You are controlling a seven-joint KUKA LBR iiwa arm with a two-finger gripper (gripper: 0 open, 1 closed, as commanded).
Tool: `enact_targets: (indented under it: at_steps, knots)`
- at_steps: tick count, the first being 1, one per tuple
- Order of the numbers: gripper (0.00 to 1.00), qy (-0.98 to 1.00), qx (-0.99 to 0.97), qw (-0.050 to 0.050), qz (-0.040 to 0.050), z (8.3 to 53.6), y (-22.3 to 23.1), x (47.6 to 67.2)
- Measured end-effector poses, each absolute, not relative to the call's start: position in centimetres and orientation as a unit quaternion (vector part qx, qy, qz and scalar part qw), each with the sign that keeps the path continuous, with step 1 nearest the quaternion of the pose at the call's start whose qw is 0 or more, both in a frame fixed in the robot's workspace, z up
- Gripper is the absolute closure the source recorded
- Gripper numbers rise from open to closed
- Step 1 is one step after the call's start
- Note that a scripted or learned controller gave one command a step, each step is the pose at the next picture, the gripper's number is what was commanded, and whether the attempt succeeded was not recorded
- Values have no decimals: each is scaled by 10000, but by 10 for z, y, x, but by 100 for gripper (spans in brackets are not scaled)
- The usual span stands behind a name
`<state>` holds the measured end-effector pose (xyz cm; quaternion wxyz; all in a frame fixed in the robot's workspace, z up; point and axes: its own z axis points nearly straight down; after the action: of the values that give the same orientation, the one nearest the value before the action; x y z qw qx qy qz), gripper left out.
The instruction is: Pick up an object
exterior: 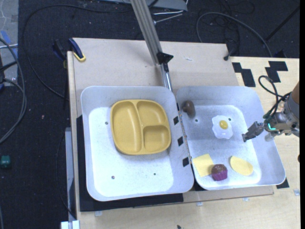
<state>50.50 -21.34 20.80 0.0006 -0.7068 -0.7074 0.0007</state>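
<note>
The right bin (pixel 252 101) holds several small items. A brown rounded piece (pixel 189 108) lies near its left wall. A white and yellow fried-egg toy (pixel 222 127) sits in the middle. Along the front lie a yellow square slice (pixel 203 164), a purple lump (pixel 219 172) and a yellow oval piece (pixel 241 165). My gripper (pixel 251 133) reaches in over the bin's right side, just right of the egg toy and apart from it. Nothing shows in its grasp.
The left bin (pixel 95 142) carries a yellow divided plate (pixel 141 127). A grey metal pole (pixel 147 25) slants down from the top to the gap between the bins. Cables lie on the dark floor around the bench.
</note>
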Motion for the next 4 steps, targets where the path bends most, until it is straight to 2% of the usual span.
enact_targets:
  at_steps: [1, 2, 3, 4]
  knots:
    - [0, -7075, -7068, -2, 3, 209, -214, 506]
    - [0, -7073, -7069, 16, 8, 163, -208, 511]
    - [0, -7064, -7078, 23, 13, 107, -217, 505]
    - [0, -7067, -7075, -13, 0, 93, -217, 506]
